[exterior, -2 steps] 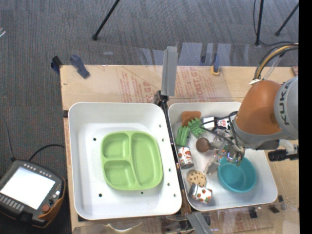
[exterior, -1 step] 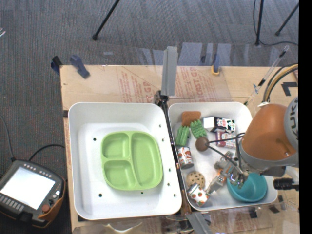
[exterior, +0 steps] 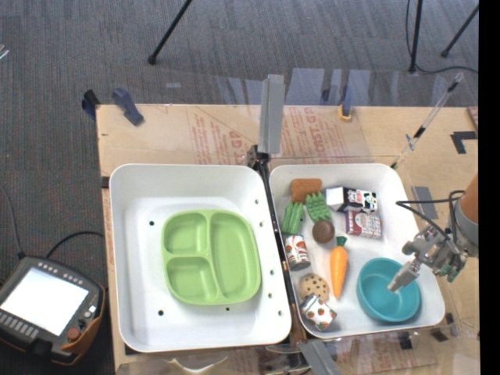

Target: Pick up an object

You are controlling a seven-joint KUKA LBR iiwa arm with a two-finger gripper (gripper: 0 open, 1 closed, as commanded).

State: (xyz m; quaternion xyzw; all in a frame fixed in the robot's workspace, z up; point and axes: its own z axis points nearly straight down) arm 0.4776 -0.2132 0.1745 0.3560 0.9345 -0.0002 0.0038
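The gripper [exterior: 401,278] hangs over the teal bowl [exterior: 383,297] at the right bin's [exterior: 391,174] 5 o'clock; its finger state, I cannot tell. The carrot [exterior: 338,266] lies just beside the bowl at 9 o'clock.

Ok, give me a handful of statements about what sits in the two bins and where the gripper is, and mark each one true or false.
1. The green divided tray lies in the left bin. True.
2. The toy carrot lies inside the teal bowl. False: it lies on the floor of the right bin, to the left of the bowl.
3. The gripper is over the teal bowl. True.
4. The gripper is over the green divided tray. False: it is at the right bin's right side, above the bowl.
5. Two small cans with red print lie along the right bin's left side. True.
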